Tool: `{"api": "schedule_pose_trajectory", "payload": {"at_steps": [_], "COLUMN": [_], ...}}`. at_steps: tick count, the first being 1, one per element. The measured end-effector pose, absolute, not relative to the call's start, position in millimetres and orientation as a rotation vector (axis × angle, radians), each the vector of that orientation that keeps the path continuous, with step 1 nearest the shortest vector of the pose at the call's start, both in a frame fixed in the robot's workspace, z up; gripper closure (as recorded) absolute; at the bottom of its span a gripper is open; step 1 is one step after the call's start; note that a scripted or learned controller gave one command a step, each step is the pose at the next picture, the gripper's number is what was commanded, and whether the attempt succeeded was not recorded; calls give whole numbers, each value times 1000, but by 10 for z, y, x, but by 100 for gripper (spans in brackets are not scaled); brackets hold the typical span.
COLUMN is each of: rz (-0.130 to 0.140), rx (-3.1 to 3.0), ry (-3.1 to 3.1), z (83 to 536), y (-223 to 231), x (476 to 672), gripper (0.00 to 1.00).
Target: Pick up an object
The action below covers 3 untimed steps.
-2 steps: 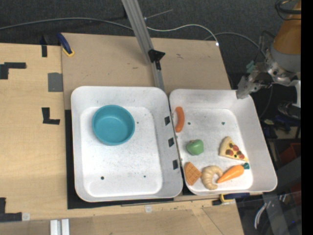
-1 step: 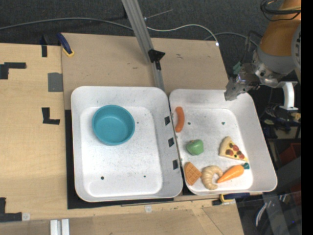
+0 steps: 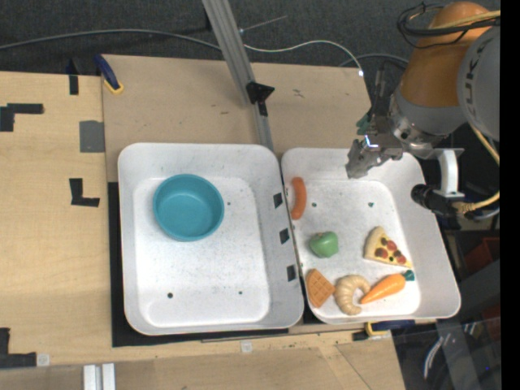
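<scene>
The step in hand looks like the approach: nothing is picked yet. The gripper [image 3: 360,166] hangs over the far edge of the right bin [image 3: 431,218]; whether it is open or closed I cannot tell. The sausage [image 3: 297,197] lies by that bin's left wall, the green pepper [image 3: 324,244] mid-bin, with pizza [image 3: 385,249], carrot [image 3: 383,288], croissant [image 3: 350,292] and waffle [image 3: 319,287] toward the near edge. Next it must choose one, centre above it and descend. The arm [image 3: 443,63] reaches in from the right, wrist angled down-left.
</scene>
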State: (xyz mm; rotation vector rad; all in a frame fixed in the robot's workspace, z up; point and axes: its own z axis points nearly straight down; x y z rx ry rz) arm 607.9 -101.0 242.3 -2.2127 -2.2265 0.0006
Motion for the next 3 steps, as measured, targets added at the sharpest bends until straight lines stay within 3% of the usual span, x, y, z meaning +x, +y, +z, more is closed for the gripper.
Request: {"api": "schedule_pose_trajectory", "payload": {"at_steps": [1, 3], "rz": [2, 1], "rx": [-2211, -2209], "ry": [-2226, -2228], "z": [2314, 2361], "y": [-430, 730], "x": [5983, 5559], "gripper": [100, 100]}}
